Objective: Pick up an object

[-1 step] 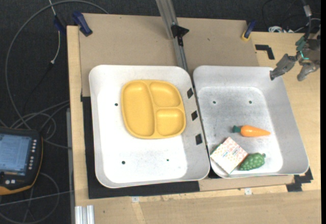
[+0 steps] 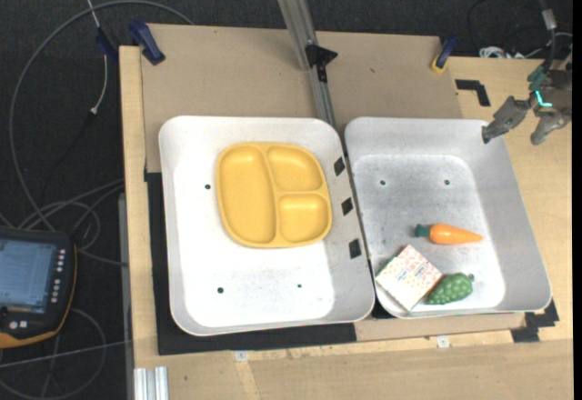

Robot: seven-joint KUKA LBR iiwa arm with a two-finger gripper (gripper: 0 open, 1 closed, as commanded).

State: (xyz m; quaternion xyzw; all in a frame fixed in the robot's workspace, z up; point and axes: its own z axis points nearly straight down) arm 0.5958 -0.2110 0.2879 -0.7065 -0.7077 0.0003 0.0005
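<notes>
An orange carrot (image 2: 449, 234) lies in the right bin (image 2: 400, 148), toward its lower middle. Below it a green bumpy vegetable toy (image 2: 451, 288) rests next to a small white patterned box (image 2: 408, 276) at the bin's front edge. My gripper (image 2: 523, 123) hangs at the far right, beyond the right bin's back right corner, well away from all three objects. Its two fingers stand spread apart with nothing between them.
A yellow divided plate (image 2: 273, 194) sits in the left bin (image 2: 182, 253). A metal pole (image 2: 296, 3) slants down to the gap between the bins. Blue clamps (image 2: 145, 42) hold the board's back corners. A teach pendant (image 2: 32, 285) lies at the left.
</notes>
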